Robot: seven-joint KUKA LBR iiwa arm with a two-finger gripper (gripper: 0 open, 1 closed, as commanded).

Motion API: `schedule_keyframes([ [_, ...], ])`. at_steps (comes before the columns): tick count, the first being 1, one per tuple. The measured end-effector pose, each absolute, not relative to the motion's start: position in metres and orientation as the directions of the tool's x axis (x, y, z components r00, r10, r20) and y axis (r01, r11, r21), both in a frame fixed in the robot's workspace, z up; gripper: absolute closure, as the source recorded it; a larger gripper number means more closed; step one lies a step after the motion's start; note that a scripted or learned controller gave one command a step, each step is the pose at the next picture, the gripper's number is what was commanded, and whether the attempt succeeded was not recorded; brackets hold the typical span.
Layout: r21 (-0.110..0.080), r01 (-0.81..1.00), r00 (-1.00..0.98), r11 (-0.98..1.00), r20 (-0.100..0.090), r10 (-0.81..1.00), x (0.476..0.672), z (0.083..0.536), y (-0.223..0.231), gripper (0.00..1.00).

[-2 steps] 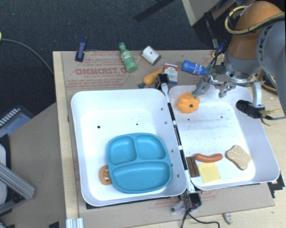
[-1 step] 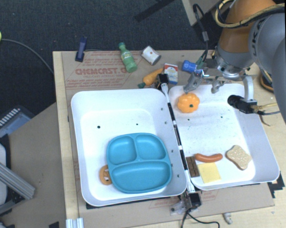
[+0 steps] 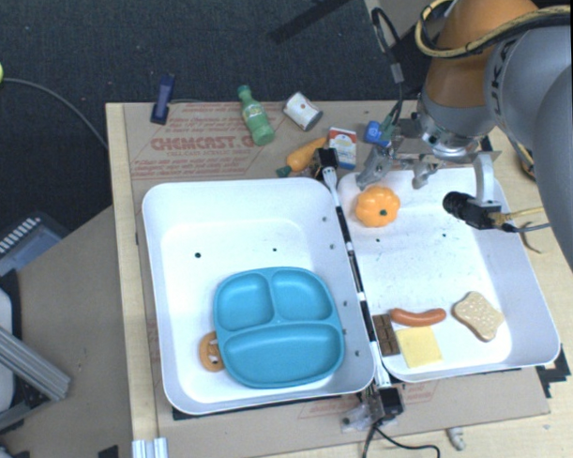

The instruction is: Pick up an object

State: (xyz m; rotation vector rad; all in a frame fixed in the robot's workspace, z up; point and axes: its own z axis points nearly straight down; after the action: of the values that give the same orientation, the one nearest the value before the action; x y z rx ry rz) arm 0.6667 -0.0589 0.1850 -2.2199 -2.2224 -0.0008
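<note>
Fingers of the gripper stand spread, two metal prongs with open space between them and nothing pinched. They hang over the far left corner of the right bin.

Writing: red print on the cardboard sheet, beyond the right bin's far left corner, reads "CHEMCAST"; the smaller lines above and below it are too fine to read. Labels on the green bottle and the white can, both on that sheet, cannot be read either.

Task object: a toy pumpkin, orange, rests on the floor of the right bin in its far left corner. It lies just in front of the left prong, nearer the camera, and is apart from both prongs rather than between them. Its body is round with no clear long axis; a dark mark on top may be the stem, which would then point upward.

Other contents of the right bin, all along its near wall: a sausage lying lengthwise along that wall, a yellow cheese slice just in front of it, and a bread slice toward the near right corner.

Left of the right bin, the left bin holds a blue divided plate.
</note>
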Motion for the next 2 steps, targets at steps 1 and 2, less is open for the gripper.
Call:
schedule_keyframes([
  [1, 0.000, 1.000, -0.001, 0.001, 0.000, 1.000, 0.6666, 0.1849, -0.0517, 0.00],
  [2, -0.001, 1.000, -0.001, 0.001, 0.000, 1.000, 0.6666, 0.1849, -0.0424, 0.00],
])
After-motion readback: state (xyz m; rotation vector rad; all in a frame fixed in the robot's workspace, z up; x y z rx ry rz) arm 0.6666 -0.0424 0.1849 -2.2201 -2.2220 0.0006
